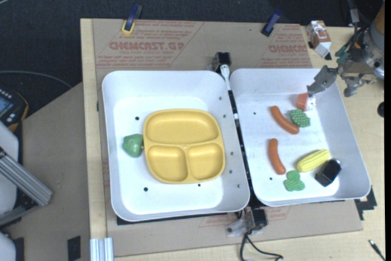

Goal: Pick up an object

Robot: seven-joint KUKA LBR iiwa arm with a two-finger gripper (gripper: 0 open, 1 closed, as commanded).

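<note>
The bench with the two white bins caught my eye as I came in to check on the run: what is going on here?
A grey robot arm reaches in from the right, its two-finger gripper over the far side of the right white bin, close to a small orange-red block. Nothing is visibly held. That bin also holds two orange toy sausages, two green toy vegetables, a yellow toy corn cob and a black block. The left white bin holds a yellow divided plate and a green toy.
</note>
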